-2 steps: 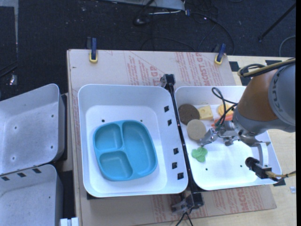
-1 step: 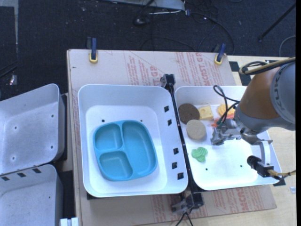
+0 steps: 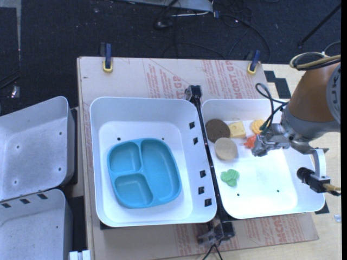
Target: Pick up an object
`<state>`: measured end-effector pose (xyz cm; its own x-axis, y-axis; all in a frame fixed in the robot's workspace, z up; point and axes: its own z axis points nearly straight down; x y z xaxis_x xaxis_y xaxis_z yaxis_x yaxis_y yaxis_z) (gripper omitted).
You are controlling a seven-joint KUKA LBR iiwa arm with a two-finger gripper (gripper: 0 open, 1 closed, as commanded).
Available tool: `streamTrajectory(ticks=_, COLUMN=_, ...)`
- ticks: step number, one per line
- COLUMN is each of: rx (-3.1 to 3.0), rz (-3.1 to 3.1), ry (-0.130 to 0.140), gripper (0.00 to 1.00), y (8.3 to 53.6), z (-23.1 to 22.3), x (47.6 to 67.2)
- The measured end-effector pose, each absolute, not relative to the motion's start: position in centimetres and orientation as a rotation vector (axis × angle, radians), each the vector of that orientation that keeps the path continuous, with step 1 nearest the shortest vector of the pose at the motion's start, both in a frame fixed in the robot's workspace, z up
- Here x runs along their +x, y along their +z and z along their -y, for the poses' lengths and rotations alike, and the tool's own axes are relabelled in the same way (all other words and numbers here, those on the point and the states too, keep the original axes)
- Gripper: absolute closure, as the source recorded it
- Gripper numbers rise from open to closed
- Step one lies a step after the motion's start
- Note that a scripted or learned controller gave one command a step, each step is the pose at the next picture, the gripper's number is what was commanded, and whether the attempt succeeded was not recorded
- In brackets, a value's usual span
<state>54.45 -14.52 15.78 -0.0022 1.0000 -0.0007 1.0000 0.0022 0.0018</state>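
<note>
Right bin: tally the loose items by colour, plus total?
In the right bin, near the gripper:
Dark brown disc: 1
Tan disc: 1
Yellow pieces: 2
Red-orange piece: 1
Green piece: 1
Total: 6

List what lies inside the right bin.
The right bin holds a brown disc, tan disc, yellow block and green piece. The gripper partly covers orange and yellow bits.

Slanted overhead view of both bins (image 3: pixel 146 104)
</note>
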Motion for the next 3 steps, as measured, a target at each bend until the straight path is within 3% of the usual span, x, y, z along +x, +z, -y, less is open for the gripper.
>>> streamTrajectory(ticks=2, rx=2.215, rz=-2.223, ry=0.001, gripper=1.00, y=27.6, z=15.1, x=54.6)
streamTrajectory(ticks=3, rx=2.215, rz=-2.234, ry=-0.002, gripper=1.00, y=27.3, z=9.0, x=54.2)
